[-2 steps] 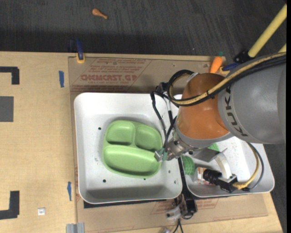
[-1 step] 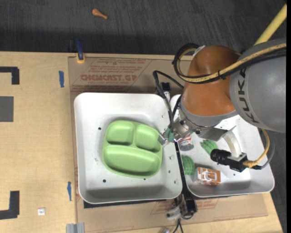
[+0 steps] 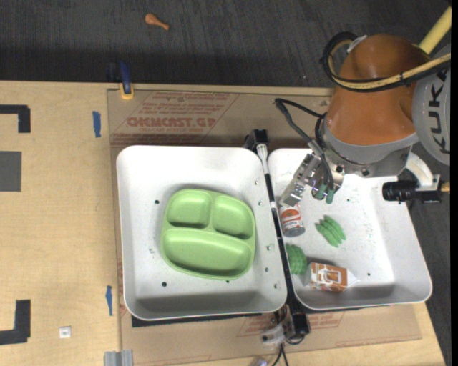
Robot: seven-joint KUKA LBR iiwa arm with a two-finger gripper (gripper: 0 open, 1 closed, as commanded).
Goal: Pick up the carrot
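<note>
A small orange carrot-shaped thing (image 3: 156, 21) lies on the dark floor beyond the bench's far edge, well outside both bins. My gripper (image 3: 313, 184) hangs over the back left part of the right bin (image 3: 401, 236), just above a small can (image 3: 291, 221). Its fingers (image 3: 299, 180) stand apart, open, with nothing between them. The arm's orange band hides the bin's far rim.
In the right bin also lie a green pea pod (image 3: 330, 230), a leafy green piece (image 3: 295, 259) and an orange-and-white packet (image 3: 328, 276). The left bin (image 3: 143, 179) bears a green divided plate (image 3: 210, 232). A black divider rail (image 3: 270, 207) runs between the bins.
</note>
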